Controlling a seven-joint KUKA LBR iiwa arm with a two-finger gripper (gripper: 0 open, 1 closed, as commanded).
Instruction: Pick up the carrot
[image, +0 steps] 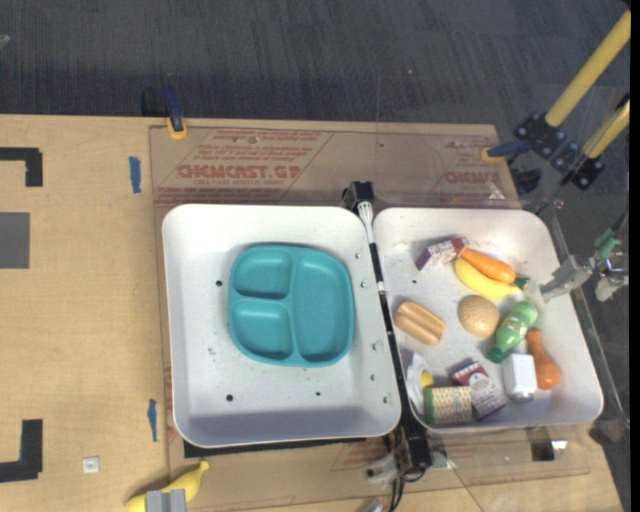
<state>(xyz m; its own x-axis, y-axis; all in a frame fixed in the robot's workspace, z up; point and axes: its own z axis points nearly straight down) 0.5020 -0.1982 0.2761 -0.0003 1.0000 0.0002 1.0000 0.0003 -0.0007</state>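
The carrot (487, 265), orange with a green tip toward the right, lies in the upper part of the right bin (575, 400). It rests against a yellow banana (484, 284) just below it. My gripper (572, 278) shows as a grey metal piece at the bin's right rim, a short way right of the carrot's green end and apart from it. Nothing can be seen held in it.
The right bin also holds a hot dog bun (419, 322), a tan potato (479, 315), a green bottle (511, 331), an orange bottle-like piece (544, 364), a can (447, 403) and small packets. A teal divided plate (292, 304) sits in the left bin (190, 300).
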